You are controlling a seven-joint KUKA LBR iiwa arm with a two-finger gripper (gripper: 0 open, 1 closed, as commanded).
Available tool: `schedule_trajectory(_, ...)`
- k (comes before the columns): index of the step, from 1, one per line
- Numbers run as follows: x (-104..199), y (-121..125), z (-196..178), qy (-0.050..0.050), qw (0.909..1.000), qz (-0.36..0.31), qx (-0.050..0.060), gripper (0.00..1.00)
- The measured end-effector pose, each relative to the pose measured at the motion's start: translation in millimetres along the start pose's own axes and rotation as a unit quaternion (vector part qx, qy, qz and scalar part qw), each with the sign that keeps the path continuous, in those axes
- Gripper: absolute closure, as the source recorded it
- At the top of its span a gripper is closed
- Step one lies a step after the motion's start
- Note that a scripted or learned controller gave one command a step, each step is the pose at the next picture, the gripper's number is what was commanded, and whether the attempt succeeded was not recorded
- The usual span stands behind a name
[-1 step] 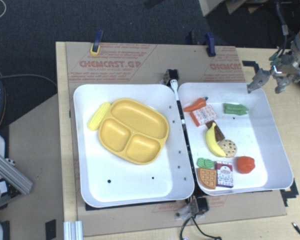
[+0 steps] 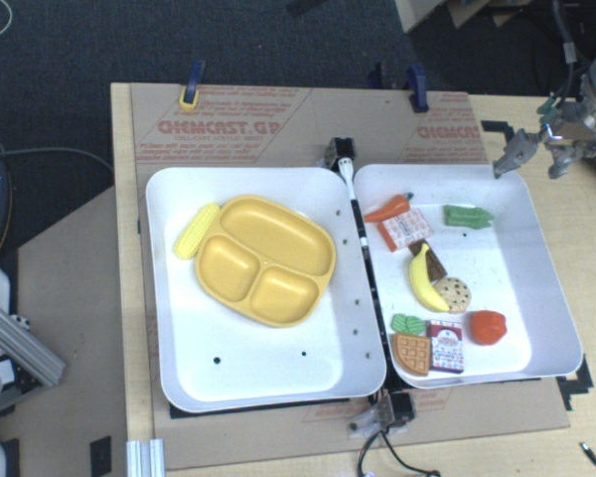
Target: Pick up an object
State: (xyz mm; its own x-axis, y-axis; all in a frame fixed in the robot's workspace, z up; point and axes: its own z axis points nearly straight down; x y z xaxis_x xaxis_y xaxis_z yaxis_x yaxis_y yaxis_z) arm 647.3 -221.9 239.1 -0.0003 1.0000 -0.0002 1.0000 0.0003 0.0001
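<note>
The gripper (image 2: 534,157) hangs spread and empty just beyond the far right corner of the right bin (image 2: 548,266). Inside that bin, near its middle, lies a toy banana (image 2: 424,281), which looks light, stiff and smooth. A pinch across its narrow curved middle seems the surest hold.

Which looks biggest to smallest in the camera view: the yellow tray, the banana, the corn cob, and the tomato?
1. yellow tray
2. and 3. banana and corn cob, too alike to rank
4. tomato
</note>
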Motion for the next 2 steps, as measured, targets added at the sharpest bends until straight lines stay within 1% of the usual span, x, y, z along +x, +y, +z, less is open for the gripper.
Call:
schedule_trajectory(1, 2, -3, 43, 0.001, 1.0000, 0.000, 0.003, 0.00)
schedule_trajectory(2, 10, -8, 103, 0.001, 1.0000, -0.001, 0.003, 0.00)
